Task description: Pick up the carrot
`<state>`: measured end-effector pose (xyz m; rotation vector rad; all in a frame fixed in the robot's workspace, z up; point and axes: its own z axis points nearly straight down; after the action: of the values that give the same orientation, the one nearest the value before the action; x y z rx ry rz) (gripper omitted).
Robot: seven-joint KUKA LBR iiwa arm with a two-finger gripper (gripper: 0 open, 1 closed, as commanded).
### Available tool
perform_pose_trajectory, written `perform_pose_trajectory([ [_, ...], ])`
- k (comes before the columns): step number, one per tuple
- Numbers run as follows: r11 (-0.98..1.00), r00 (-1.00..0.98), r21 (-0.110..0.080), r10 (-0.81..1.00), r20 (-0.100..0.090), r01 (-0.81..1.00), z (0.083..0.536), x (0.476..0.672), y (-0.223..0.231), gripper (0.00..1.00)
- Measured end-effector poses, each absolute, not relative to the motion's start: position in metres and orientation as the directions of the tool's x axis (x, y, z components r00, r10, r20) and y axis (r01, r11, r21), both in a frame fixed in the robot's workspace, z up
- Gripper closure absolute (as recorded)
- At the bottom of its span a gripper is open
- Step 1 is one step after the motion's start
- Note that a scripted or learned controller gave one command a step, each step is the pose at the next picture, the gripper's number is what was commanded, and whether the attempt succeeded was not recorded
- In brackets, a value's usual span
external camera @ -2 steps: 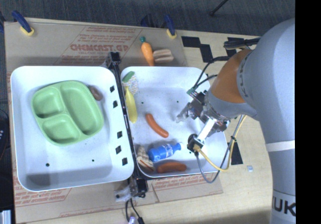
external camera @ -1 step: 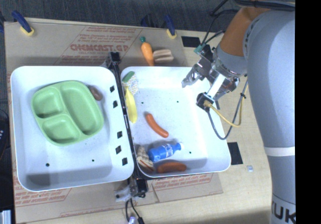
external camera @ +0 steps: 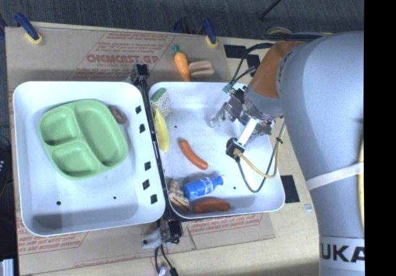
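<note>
The carrot (external camera: 180, 65), orange with a green top, lies on the cardboard just beyond the far rim of the right bin (external camera: 272, 197), outside both bins. My gripper (external camera: 218, 119) hangs over the upper middle of the right bin, to the right of and nearer than the carrot. It is well apart from the carrot, and nothing shows in its grasp.
A bread roll (external camera: 201, 69) lies right beside the carrot. The right bin holds a banana (external camera: 161, 130), an orange sausage (external camera: 193, 153), a blue bottle (external camera: 202, 187), a brown sausage (external camera: 211, 207) and a small packet (external camera: 161, 101). A green divided plate (external camera: 83, 137) sits in the left bin.
</note>
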<state>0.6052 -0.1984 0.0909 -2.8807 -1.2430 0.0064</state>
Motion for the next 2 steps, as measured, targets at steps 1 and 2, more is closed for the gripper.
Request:
perform_pose_trajectory([
  [1, -0.700, 0.700, -0.007, 0.715, -0.002, 0.715, 0.091, 0.490, -0.186, 0.00],
  [2, -0.901, 0.901, -0.005, 0.433, -0.003, 0.433, 0.127, 0.509, -0.188, 0.00],
])
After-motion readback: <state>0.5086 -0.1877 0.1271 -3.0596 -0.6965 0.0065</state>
